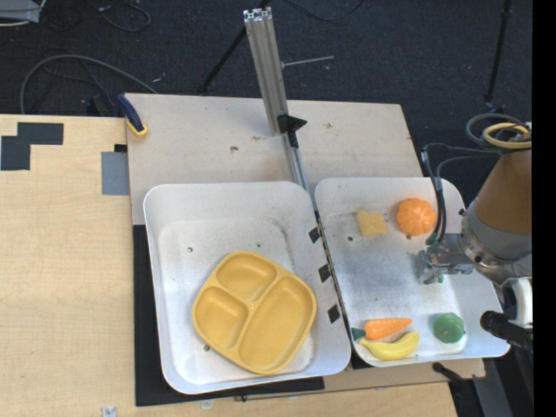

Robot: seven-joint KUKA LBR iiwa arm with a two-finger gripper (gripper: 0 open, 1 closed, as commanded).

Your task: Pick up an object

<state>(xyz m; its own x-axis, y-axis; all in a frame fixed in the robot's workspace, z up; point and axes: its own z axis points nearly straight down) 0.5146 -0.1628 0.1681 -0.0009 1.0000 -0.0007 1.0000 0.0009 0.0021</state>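
Reaching in from the right edge of the frame, the arm [508,207] being cut off there, its orange band and grey wrist blocking part of the right bin [382,272]. Hanging low over the middle right of that bin, the gripper [432,266] showing as a small dark and grey cluster, too blurred to tell its opening or whether anything is in it. Nothing readable between it and the bin floor.

Lying in the right bin: an orange ball [416,216] toward the upper right, round and bright, sitting just up and left of the gripper; a pale yellow block [372,224] just left of the ball; a green round piece [448,327] at the lower right; a toy carrot [387,327] and a toy banana [393,347] touching each other along the lower edge.

Resting in the left bin [174,224], a yellow divided plate [254,311] with three compartments, tilted toward the lower centre.

Standing at the upper centre, a metal post [266,68], slanting down between the two bins.
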